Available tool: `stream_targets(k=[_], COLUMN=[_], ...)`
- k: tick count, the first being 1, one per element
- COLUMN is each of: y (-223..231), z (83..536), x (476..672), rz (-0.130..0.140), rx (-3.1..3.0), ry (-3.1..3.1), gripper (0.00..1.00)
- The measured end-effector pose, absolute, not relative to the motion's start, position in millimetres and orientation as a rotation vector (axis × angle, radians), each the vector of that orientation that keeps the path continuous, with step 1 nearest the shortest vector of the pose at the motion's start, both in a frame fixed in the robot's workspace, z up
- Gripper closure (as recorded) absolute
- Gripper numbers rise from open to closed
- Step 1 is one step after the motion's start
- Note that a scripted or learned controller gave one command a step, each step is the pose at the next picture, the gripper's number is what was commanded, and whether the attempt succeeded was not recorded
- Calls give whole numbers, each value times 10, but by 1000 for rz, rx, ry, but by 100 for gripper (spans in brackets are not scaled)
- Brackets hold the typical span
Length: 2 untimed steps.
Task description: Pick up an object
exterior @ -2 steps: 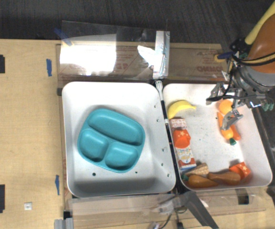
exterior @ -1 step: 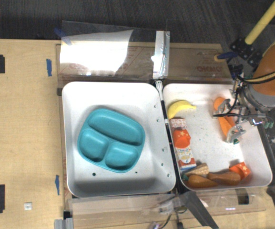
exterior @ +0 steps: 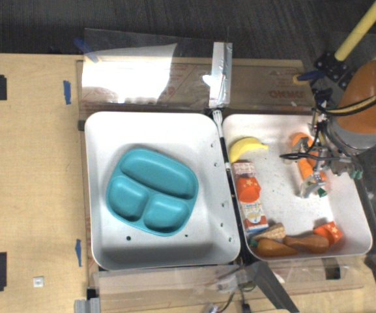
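No writing is readable. The left bin (exterior: 103, 135) holds a teal tray (exterior: 152, 191) with three compartments, with bare floor around it. In the right bin (exterior: 360, 230), a carton (exterior: 251, 201) with an orange cap lies along the left wall, a banana (exterior: 245, 148) above it, a bread roll (exterior: 292, 243) and small orange piece (exterior: 329, 231) along the near wall. The gripper (exterior: 313, 188) sits by an orange carrot (exterior: 303, 158) near the right wall; finger state unclear.

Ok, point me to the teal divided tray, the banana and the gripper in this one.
teal divided tray (exterior: 151, 191): camera view, on the ridge between its compartments.
banana (exterior: 245, 148): camera view, middle of its yellow body.
gripper (exterior: 312, 186): camera view, between its fingertips.
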<state>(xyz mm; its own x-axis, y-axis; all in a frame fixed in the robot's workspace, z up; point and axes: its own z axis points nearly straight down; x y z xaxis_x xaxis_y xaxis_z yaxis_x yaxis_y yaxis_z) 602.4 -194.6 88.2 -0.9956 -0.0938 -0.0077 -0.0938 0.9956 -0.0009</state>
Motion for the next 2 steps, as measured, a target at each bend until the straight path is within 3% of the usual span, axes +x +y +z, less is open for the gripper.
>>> stream_targets(k=[1,2], y=[-1940,-1937], z=[1029,1020], x=[6071,6067], rz=[-8,-7], rx=[-149,-149], ry=[3114,3116], gripper=[100,0])
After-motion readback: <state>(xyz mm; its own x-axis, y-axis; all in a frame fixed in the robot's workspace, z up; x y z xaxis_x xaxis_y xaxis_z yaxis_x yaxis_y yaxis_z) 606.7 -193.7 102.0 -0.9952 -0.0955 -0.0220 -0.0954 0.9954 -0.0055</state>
